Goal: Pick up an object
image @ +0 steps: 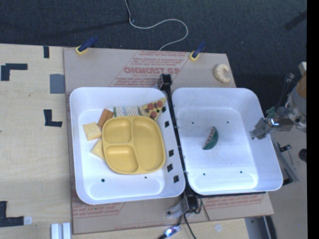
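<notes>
One watermelon slice (near-vert., tilted right)

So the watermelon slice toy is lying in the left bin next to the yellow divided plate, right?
Not quite. The watermelon slice toy lies alone in the right bin; the yellow divided plate is in the left bin. The camera view shows this.

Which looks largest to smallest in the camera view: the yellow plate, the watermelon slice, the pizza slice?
1. Yellow plate, clearly the largest.
2. Watermelon slice and pizza slice look alike in size; the pizza slice is partly hidden, so no ranking.
</notes>
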### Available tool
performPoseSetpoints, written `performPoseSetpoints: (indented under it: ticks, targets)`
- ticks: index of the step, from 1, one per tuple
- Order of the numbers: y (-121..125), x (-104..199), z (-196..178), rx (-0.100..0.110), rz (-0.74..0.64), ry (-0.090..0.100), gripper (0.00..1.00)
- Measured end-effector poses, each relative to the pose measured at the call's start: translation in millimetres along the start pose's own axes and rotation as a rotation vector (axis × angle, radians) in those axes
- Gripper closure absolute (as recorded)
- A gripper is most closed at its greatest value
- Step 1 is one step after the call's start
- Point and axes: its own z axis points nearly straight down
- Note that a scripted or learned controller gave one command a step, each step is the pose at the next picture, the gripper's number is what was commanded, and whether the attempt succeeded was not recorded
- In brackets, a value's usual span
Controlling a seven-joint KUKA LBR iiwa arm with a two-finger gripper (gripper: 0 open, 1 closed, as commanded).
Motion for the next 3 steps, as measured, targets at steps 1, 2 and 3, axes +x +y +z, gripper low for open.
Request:
performPoseSetpoints:
  ticks: [1,2,3]
  targets:
    - [19,47,8,0.002,-0.004,0.001,1.00]
    - [29,99,17,0.002,-0.005,0.002,1.00]
    - [50,156,16,0.001,-0.006,0.002,1.00]
